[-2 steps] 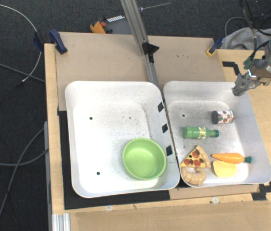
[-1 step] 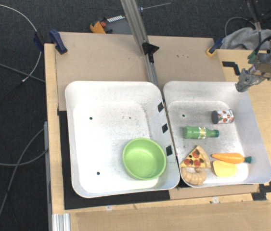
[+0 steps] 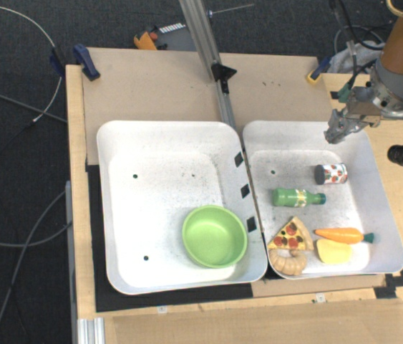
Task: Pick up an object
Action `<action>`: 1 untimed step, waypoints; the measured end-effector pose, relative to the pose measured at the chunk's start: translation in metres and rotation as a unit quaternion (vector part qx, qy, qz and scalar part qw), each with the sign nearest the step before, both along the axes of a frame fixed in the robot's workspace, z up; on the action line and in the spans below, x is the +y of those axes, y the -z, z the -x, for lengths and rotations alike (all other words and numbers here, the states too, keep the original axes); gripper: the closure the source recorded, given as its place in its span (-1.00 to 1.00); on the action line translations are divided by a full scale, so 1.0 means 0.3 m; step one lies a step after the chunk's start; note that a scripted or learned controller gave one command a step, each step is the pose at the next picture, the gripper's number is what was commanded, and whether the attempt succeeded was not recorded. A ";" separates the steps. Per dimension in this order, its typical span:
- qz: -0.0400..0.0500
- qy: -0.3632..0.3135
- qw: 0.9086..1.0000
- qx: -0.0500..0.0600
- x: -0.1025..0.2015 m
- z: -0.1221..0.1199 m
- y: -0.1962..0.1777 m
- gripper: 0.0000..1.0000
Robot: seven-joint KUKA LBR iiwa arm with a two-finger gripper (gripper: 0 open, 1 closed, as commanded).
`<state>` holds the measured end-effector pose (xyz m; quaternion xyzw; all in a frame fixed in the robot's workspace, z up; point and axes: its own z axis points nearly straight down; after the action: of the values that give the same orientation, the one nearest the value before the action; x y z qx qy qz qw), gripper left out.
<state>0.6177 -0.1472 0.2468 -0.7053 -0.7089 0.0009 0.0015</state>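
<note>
Your end effector [image 3: 335, 132] hung over the far rim of the right-hand bin [image 3: 380, 192], and nothing sat between its fingers. Whether those fingers were parted or closed you could not tell from above — they read as one grey blur against the white wall.

Take the small can [image 3: 331, 173] as your landmark. It lay on its side just in front of the end effector, the nearest thing to grab. Just nearer the camera from the can lay the green bottle [image 3: 298, 197], also on its side, pointing across the bin. Nearer still sat the carrot [image 3: 343, 235], touching the yellow block [image 3: 333, 252] in front of it, with the pizza slice [image 3: 291, 236] to their left, resting against a croissant [image 3: 289, 263]. Far to the can's left, in the other bin, sat the green bowl [image 3: 215, 235].

The can looked like your best pick — close, and well apart from its neighbours. Being round, it would likely roll, so you would have wanted to come straight down with the fingers across its short width, not along its length, and to close only once low enough to catch it at its middle. The crowded front corner was probably the riskier choice.
</note>
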 end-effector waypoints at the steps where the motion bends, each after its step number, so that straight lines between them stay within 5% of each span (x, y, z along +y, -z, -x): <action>1: 0.000 0.000 1.000 0.000 0.155 0.023 0.040 1.00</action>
<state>0.6107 -0.1009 0.2347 -0.7054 -0.7088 0.0009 0.0012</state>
